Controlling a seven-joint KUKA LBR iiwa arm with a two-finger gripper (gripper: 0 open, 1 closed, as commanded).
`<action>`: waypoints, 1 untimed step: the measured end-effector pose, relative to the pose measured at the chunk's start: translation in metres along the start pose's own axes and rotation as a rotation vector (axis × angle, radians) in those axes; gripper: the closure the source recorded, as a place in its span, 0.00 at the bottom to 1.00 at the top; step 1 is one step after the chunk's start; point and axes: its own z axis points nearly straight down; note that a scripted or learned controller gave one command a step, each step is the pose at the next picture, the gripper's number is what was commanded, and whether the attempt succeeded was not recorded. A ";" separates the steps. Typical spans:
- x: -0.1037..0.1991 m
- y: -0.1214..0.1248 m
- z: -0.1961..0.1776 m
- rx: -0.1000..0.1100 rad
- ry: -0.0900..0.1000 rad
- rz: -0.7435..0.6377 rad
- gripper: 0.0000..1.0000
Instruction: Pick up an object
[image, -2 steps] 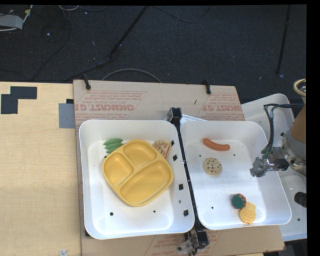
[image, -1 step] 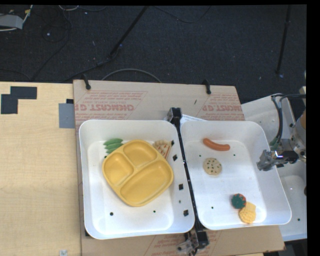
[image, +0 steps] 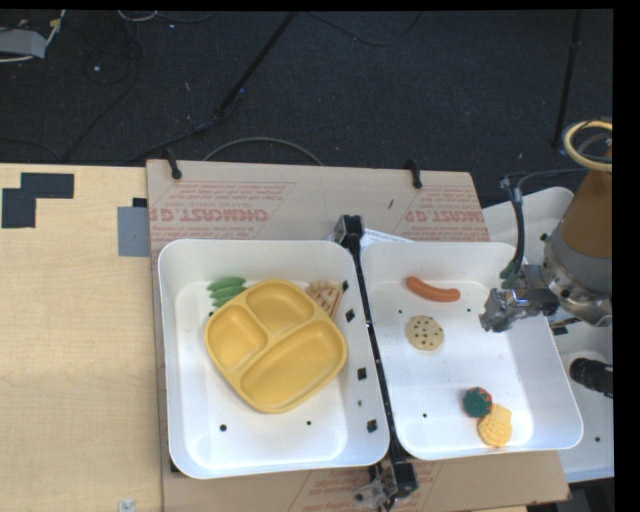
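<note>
1. I see even, bright overhead light; both white bins (image: 370, 300) read clean, without glare.
2. Shadows stay faint and short.
3. The floor (image: 300, 80) behind looks dim; small details are slightly soft.

Right bin (image: 560, 405) holds a sausage (image: 433, 290), a speckled cookie (image: 426, 333) and a yellow-green toy (image: 488, 416).
</note>
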 end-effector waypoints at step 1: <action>0.043 0.017 0.002 0.001 0.000 0.002 1.00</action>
